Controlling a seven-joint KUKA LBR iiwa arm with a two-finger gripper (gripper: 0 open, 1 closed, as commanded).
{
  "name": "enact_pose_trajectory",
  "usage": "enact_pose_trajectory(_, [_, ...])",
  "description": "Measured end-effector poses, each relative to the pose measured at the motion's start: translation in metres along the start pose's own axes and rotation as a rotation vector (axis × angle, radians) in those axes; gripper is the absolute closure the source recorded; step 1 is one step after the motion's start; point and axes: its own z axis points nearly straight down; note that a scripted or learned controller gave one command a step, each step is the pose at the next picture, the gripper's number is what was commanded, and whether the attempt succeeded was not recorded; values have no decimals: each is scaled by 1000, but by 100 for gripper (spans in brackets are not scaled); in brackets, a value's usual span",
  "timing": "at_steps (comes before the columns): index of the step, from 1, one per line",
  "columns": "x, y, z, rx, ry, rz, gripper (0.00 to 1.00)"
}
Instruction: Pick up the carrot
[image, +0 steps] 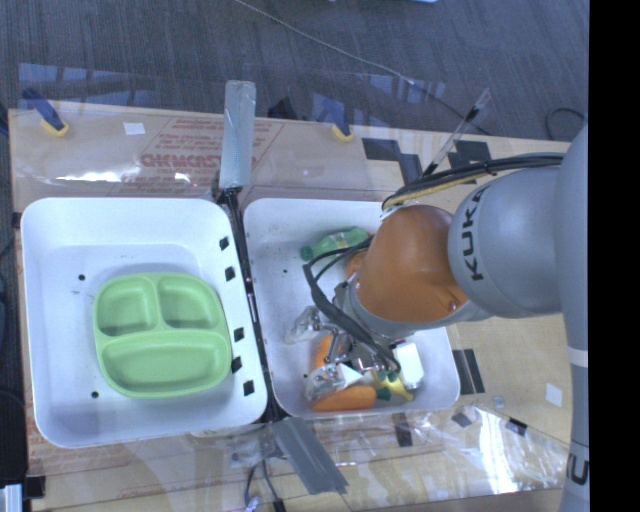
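arm low over right bin, lower centre of frame | gripper down in the clutter, likely going for the carrot | carrot lies at bin's bottom edge just below it | jaws: cannot tell | green tray in left bin

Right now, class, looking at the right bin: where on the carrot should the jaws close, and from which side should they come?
Probably the carrot's thick middle, coming from straight above with the jaws closing across its width. It lies flat and lengthwise along the near wall of the right bin, so a side approach looks blocked. The gripper already sits just above it, among crowding clutter.
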Motion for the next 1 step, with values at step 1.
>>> enact_pose_trajectory(1, [-2, 1, -11, 1, -4, -8, 100])
